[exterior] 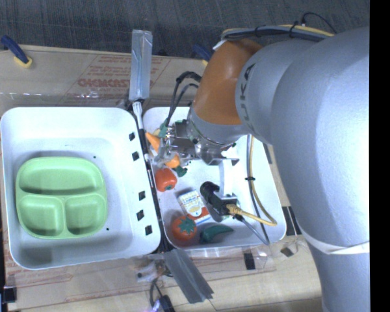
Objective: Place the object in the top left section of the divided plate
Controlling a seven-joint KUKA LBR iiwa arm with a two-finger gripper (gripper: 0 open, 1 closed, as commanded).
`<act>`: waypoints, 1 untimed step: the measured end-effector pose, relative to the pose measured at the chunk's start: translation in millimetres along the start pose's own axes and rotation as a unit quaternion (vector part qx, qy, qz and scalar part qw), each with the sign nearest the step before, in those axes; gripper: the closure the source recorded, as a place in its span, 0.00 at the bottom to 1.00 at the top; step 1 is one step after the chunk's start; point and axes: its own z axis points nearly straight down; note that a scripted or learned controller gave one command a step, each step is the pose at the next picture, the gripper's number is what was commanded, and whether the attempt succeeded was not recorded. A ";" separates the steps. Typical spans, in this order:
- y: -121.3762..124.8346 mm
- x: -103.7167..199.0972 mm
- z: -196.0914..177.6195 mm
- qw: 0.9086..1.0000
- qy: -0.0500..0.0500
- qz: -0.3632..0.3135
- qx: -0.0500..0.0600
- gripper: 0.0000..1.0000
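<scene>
Several toys crowded in right bin [273, 194]; gripper [171, 149] lowered at eleven o'clock among orange pieces [166, 178]; grip state cannot be told. Neighbour could be snagged. Green divided plate [62, 197] waits.

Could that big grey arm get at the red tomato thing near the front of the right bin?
Probably yes: the tomato lies uncovered in the right bin, and the arm is already over that bin.

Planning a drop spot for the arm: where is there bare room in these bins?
The green divided plate in the left bin has all three sections bare, with white floor around it. The right bin is crowded: tomato, orange piece, small carton, and the gripper over them.
</scene>
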 end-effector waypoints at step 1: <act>41.5 52.0 -28.2 0.992 -0.001 -0.127 -0.003 1.00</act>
